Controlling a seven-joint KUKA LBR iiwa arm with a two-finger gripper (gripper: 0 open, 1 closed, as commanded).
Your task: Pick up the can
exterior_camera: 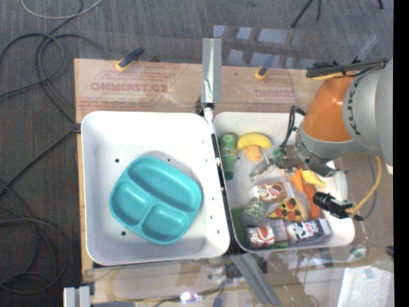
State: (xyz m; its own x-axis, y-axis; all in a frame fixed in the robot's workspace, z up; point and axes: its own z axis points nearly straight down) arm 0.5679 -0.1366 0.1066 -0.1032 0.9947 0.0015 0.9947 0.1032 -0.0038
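Arm looms over your right bin; hand [268, 165], fingers apparently apart, holds nothing. Can [267, 235] lies sideways at front edge: likely light, stiff, slick. Grip across its round body.

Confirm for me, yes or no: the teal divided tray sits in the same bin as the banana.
No: the teal divided tray lies in the left bin, while the banana lies in the right bin.

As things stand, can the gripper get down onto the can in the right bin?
Probably yes: the can lies uncovered at the bin's near edge, with the gripper above it. The carton beside it leaves little room.
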